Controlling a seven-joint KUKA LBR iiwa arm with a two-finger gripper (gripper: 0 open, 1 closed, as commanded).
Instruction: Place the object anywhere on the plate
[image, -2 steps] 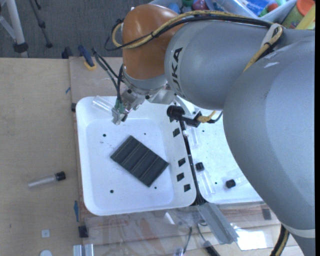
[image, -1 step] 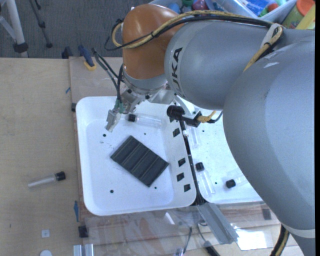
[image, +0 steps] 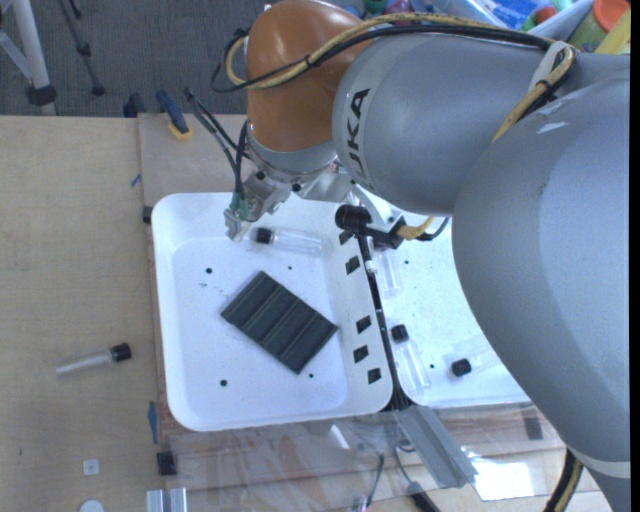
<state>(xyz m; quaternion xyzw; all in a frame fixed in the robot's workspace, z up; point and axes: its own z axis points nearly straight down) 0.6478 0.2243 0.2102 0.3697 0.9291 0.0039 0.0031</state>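
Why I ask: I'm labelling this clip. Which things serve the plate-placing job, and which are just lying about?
Job:
- gripper
- clear capped tube close by it in the left bin
- dark ribbed plate

Lying about:
- bench tube
- right-bin tube
- blue clamp

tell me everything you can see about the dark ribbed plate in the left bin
The plate is a flat, dark grey to black slab, roughly rectangular, with parallel ridges running along its length. It looks like matte plastic or rubber. It lies flat on the floor of the left bin, near the middle, turned at a diagonal to the bin's walls. Nothing rests on it or touches it. A clear tube with a black cap lies apart from it toward the bin's far side, close to the gripper.
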